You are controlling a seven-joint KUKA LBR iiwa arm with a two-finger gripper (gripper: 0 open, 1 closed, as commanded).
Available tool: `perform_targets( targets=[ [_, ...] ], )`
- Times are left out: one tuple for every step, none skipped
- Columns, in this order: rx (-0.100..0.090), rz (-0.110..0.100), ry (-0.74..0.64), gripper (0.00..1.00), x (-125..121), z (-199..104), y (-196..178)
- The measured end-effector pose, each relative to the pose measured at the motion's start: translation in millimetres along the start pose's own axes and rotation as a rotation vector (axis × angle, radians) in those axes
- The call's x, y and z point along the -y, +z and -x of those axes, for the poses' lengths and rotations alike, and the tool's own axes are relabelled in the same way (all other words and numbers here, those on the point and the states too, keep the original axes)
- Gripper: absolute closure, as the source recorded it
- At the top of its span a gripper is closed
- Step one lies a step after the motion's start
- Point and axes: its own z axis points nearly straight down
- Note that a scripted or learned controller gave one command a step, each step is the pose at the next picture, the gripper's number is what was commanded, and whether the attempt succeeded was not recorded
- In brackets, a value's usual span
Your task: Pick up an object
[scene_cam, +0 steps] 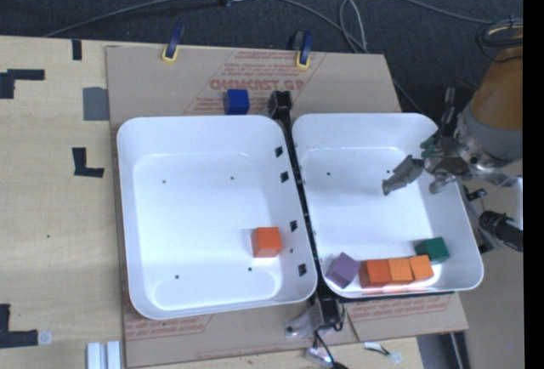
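The arm [497, 116] is reaching in from the right, its pincer [406, 175] hanging over the right bin [357, 129] near that bin's right wall. Whether the pincer is apart or together cannot be told; nothing is showing between its tips. Along the right bin's near wall a row of small blocks is sitting: a purple block [342, 269] tilted at the left, then an orange bar [396, 271] that is looking like three cubes set touching, and a green block [433, 249] just behind the bar's right end. In the left bin [161, 138], a lone orange cube [267, 241] is resting toward the near right corner. A blue cube [236, 100] is lying on the cardboard [340, 74] behind the bins, beside two clamps [173, 44] pinning the sheet to the table [42, 214].
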Motion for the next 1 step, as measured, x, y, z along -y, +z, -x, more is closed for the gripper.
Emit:
perform_targets(
  targets=[
    [0.001,0.006,-0.001,0.0,-1.2,-0.1,-2.8]
  ],
)
